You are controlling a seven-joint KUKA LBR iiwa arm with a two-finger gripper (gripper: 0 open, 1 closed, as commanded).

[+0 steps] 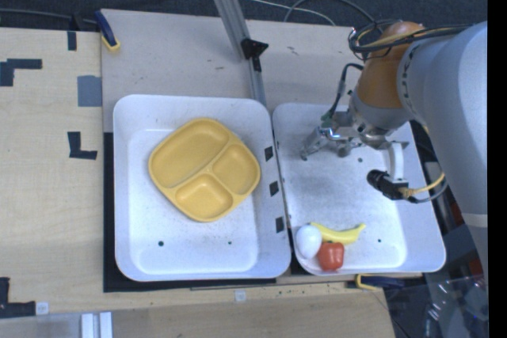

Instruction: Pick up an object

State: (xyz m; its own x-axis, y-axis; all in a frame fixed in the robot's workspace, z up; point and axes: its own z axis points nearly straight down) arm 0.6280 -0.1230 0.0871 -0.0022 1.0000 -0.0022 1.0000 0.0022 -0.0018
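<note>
Gripper [310, 150] of the grey KUKA arm [444, 99] hangs over the upper part of the right bin [348, 186], its two thin fingers [305, 153] pointing toward the divider btwn the bins. Fingertips look close together w/ nothing visible btwn them; how far apart they are can't be told from this angle. Orange band [379, 79] sits just above the wrist, w/ black cables looping off it and a black connector [382, 180] hanging beside the wrist over the bin floor.

Objects to pick lie at the near edge of the right bin, well apart from the gripper: a white ball [308, 241] in the corner next to the divider, a red pepper-like item [332, 255] touching it on the side away from the divider, and a yellow banana [341, 233] lying across just above both. None is touched by the fingers.

Left bin [131, 249], on the far side of the divider from the right bin, holds a yellow three-compartment plate [204, 169], lying flat and turned at an angle. A metal pole [230, 8] slants down to the bench right behind the divider's far end. A blue-and-yellow clamp [107, 31] sits at the bench corner beyond the left bin.
</note>
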